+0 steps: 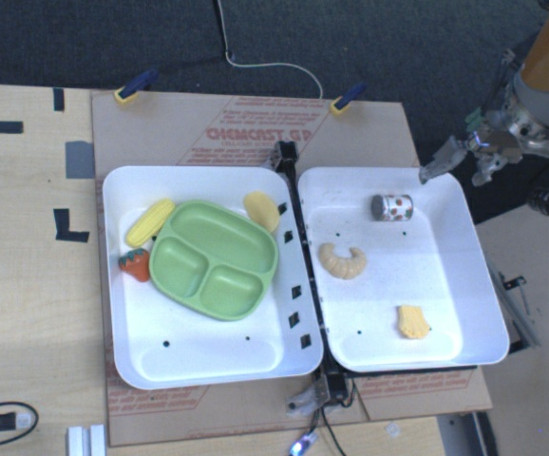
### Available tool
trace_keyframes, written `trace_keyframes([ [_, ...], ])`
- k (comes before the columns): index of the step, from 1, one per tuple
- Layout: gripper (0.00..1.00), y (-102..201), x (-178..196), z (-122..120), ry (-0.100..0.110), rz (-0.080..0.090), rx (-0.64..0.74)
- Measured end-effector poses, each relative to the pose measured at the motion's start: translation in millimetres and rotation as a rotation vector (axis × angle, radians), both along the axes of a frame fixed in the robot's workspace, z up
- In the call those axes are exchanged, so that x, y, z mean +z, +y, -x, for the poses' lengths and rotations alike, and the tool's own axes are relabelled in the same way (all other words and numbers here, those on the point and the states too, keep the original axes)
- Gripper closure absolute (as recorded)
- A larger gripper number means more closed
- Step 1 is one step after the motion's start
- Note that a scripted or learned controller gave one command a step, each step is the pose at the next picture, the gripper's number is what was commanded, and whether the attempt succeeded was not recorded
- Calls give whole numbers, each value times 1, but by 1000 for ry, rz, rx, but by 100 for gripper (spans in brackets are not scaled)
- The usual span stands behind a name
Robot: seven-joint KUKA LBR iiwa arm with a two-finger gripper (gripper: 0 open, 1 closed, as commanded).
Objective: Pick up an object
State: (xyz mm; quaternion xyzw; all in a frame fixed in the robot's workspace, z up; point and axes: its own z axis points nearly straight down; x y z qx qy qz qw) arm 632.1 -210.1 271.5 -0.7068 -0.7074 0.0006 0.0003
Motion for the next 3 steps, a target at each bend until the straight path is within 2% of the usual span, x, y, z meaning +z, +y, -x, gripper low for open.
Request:
trace_keyframes([
  [1,0,54,-194,47,5,-2,1],
  [2,0,142,-82,111,-2,-4,7],
  [3,0,195,11,150,-4,-2,6],
])
